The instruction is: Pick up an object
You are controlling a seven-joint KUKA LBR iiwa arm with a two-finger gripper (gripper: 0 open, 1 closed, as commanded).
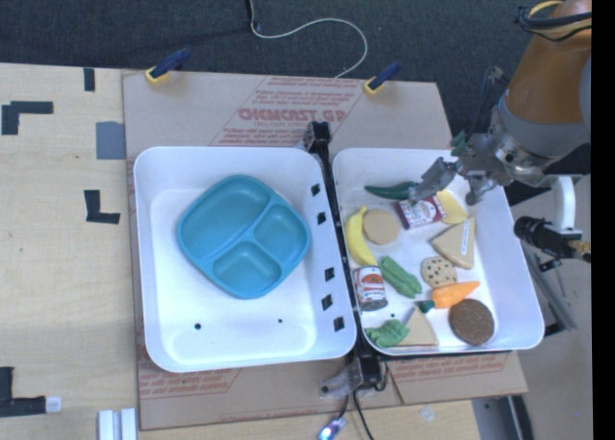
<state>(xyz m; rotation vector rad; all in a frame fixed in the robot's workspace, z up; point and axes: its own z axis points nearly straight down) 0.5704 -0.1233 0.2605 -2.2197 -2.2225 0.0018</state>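
The right bin (514, 265) holds several toy foods: a green chili (389, 190), a banana (358, 236), a tan round biscuit (381, 227), a red-and-white packet (420, 213), a yellow piece (452, 206), a cheese wedge (456, 244), a chip cookie (437, 270), a carrot (450, 294), a green pickle (399, 275), a small can (370, 287) and a brown patty (471, 321). My gripper (454, 183) hangs open over the bin's far side, just above the packet and yellow piece. Nothing is between its fingers.
A blue divided plate (245, 234) lies in the left bin (159, 265). A black divider (332, 236) runs between the bins. Green leafy pieces and a sandwich triangle (418, 330) sit at the right bin's near edge. A white cable (307, 30) loops behind.
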